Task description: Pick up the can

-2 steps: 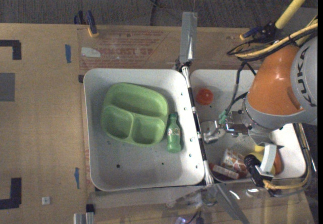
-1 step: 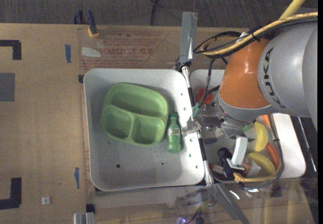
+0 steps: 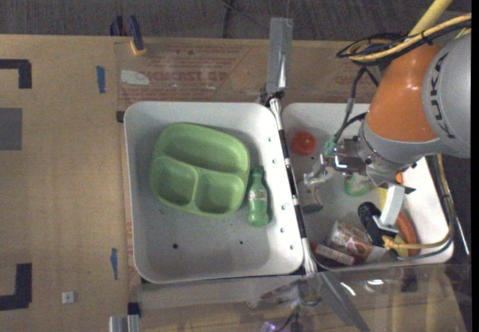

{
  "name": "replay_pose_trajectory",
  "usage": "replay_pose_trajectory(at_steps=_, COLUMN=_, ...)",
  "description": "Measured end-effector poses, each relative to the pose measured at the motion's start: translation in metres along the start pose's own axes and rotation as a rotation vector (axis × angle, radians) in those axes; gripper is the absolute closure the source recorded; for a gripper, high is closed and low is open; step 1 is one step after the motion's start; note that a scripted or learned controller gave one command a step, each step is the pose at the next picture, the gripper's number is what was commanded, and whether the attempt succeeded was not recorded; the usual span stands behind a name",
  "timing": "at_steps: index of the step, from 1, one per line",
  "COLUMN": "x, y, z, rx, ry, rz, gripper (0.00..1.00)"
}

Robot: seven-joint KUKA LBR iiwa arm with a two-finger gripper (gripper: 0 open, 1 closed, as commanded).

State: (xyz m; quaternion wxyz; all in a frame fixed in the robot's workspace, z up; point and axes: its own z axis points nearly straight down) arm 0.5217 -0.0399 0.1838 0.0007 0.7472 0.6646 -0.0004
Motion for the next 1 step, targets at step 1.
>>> replay_pose_trajectory(at_steps=1, x=-0.0701, y=-0.0348, z=0.0341, rx=0.003, ry=0.002, rz=0.042, gripper=0.00)
